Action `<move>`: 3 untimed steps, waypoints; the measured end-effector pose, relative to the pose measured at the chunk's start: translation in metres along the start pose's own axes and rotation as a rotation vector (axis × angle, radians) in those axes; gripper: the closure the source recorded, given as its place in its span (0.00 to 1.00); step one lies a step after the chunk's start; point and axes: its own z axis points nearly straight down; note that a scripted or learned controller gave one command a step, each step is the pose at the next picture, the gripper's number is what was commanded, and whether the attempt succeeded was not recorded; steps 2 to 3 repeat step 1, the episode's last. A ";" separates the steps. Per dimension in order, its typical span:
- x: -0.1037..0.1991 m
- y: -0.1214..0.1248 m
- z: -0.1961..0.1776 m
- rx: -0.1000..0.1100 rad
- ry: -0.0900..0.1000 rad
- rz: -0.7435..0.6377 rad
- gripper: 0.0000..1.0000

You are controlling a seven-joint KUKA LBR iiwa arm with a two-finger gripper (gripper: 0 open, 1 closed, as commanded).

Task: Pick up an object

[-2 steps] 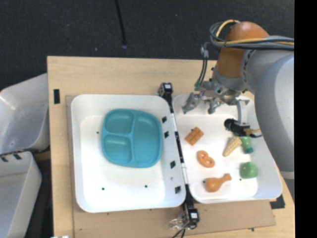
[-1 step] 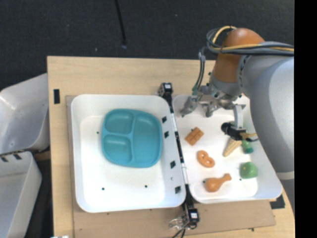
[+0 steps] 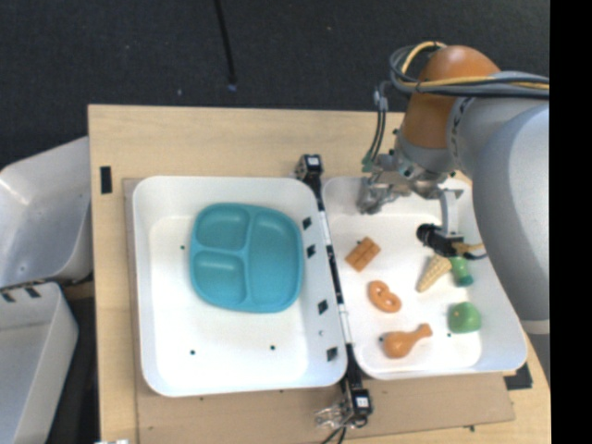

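Note:
My gripper hangs over the far left corner of the right bin, under the orange-banded wrist, with nothing visibly in it. Below it in that bin lie an orange waffle piece, an orange pretzel and a tan chicken drumstick. To the right are a cream ice cream cone with a green top and a green round piece. The waffle piece is the closest thing to the gripper, a short way toward the front.
The left bin holds a teal divided plate. A raised divider with black clips separates the two bins. The grey arm covers the right bin's far right side.

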 end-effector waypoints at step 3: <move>-0.004 0.001 -0.065 -0.005 0.002 0.001 1.00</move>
